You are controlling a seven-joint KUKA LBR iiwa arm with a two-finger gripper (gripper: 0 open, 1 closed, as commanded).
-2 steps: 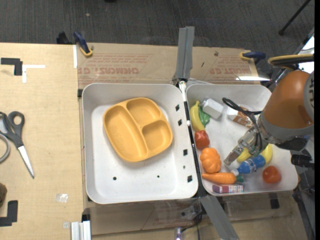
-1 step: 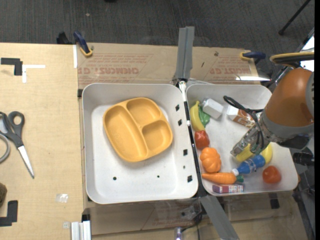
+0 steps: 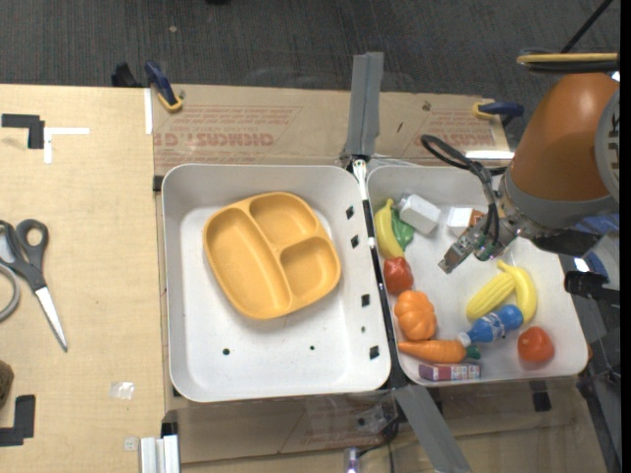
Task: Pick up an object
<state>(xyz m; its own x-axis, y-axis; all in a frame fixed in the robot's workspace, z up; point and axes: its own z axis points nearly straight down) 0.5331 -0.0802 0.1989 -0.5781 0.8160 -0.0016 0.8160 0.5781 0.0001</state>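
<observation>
- The tool [image 3: 463, 254] hung low inside the right bin [image 3: 567, 363], pointing down and to the left, above the bare white floor between the toys.
- Whether it was released or clenched could not be told; nothing showed in its grip, and it touched no toy that could be seen.
- The arm [image 3: 567, 146], grey with its orange band, came in over that bin's upper right corner.
- The right bin held the toys: one banana bunch [image 3: 508, 292] just right of the tool, one small blue bottle [image 3: 496, 323] below it, one red tomato [image 3: 534, 345] at the lower right.
- Along the bin's left side lay one yellow-and-green corn [image 3: 389, 227], one red fruit [image 3: 397, 274], one orange pumpkin [image 3: 415, 313] and one carrot [image 3: 431, 350], with a small purple-ended box [image 3: 449, 371] under the carrot.
- Two white blocks [image 3: 420, 213] sat near the bin's top edge, one partly behind the tool.
- The left bin [image 3: 197, 363] held one orange plate [image 3: 271, 254] with three compartments, tilted, lying flat.
- On the surface [image 3: 79, 264] to the left lay one pair of scissors [image 3: 35, 274], well apart from both bins.
</observation>
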